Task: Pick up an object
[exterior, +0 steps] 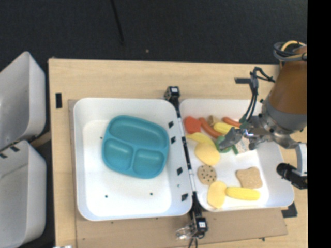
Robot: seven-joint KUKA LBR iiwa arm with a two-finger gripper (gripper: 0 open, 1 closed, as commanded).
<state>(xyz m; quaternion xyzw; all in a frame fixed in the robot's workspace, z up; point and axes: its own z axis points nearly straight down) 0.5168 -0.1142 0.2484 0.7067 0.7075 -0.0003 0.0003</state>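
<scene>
Pincer [227, 141] low among toy food [207, 152], grip unclear.

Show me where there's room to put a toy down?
Left bin: bare floor below the blue plate, and a strip beside its left wall. Right bin: crowded with toy food around the pincer; small patch right of the toast.

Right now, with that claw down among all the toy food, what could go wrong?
The gripper sits low in the right bin, where the food lies crowded: a yellow piece, an orange piece and something green nearly touch. It might catch two at once, or push them aside and close on nothing. The cookie and toast slice lie flat, so they would probably be hard to grip.
</scene>
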